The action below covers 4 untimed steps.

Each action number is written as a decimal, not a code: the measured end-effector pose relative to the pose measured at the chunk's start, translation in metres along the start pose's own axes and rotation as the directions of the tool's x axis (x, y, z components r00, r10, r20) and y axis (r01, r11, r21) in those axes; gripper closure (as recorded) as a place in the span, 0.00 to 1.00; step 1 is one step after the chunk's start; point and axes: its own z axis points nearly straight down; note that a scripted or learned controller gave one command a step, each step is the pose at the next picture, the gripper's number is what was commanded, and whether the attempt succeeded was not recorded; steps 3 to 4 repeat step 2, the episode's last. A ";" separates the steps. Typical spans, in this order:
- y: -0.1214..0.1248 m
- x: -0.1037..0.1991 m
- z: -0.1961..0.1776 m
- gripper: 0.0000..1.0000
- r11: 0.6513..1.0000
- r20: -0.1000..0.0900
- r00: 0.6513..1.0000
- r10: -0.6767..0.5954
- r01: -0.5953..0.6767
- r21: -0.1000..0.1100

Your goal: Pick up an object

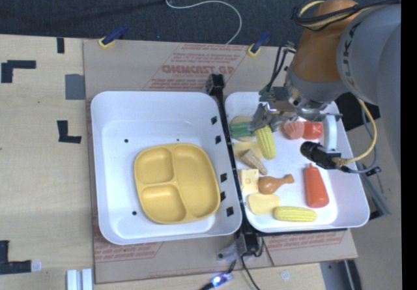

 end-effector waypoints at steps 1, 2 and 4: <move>0.007 0.009 -0.007 1.00 1.000 -0.001 1.000 -0.001 0.001 -0.001; 0.001 -0.004 -0.020 1.00 1.000 0.000 1.000 0.001 -0.001 -0.002; 0.001 -0.004 -0.020 1.00 1.000 0.000 1.000 0.001 -0.001 -0.002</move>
